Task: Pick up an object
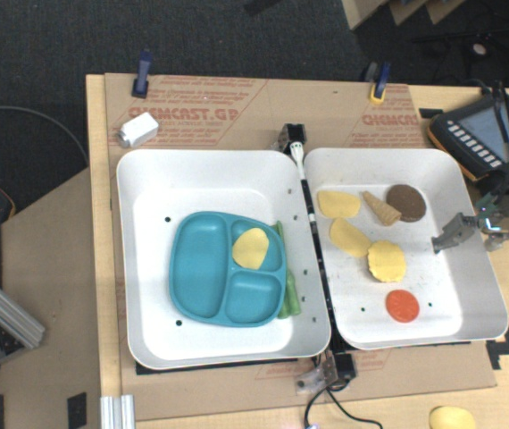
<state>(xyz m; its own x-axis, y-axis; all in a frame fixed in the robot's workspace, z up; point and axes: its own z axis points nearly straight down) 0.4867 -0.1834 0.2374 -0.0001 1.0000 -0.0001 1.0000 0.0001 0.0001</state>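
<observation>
Plainly, the main risk lay in the crowding: the gripper [455,232] hung at the right edge of the right bin [479,304], and how wide it stood could not be told from this slant; nothing was visibly in its hold. The pickable things sat to its left in that bin, a brown disc [407,202] touching a tan cone [381,208], a pale yellow piece [338,205], another yellow piece [349,238] just beside a round yellow piece [387,262], and an orange disc [404,306] lying apart near the front. A descent on the clustered pieces would probably nudge a neighbour or close on two at once, and the flat discs looked hard to pinch. The bin's right wall stood close to the arm. In the left bin [143,266] a teal divided tray [203,271] held a yellow piece [251,248], with a green strip [287,295] along its right edge.
</observation>
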